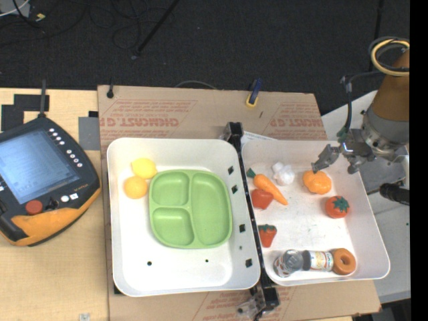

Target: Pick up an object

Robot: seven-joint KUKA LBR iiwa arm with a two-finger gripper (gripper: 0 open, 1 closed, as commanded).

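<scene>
The arm point(391, 105) reaches in from the right, and its gripper point(340, 158) hangs over the upper right part of the right bin point(374, 246). Two dark fingers point(326, 156) are spread apart with nothing between them; the nearer one points down toward an orange fruit point(317, 182) that lies just below and to its left, close to it but not gripped.

In the same bin a carrot point(271, 188) lies at a slant near the left wall, with a small white piece point(284, 174) just above it and a red pepper point(261, 199) touching it from below. A tomato point(337, 206) sits near the right wall, apart from the orange fruit. A strawberry point(267, 235) lies lower down on the left. Along the front wall a bottle point(304, 261) lies on its side, its end next to a brown doughnut point(344, 261).

The left bin point(127, 259) holds a green divided plate point(190, 208) with two yellow fruits point(139, 177) just beside its upper left corner. A control pad point(37, 179) rests on the worktop point(53, 273) to the left.
</scene>
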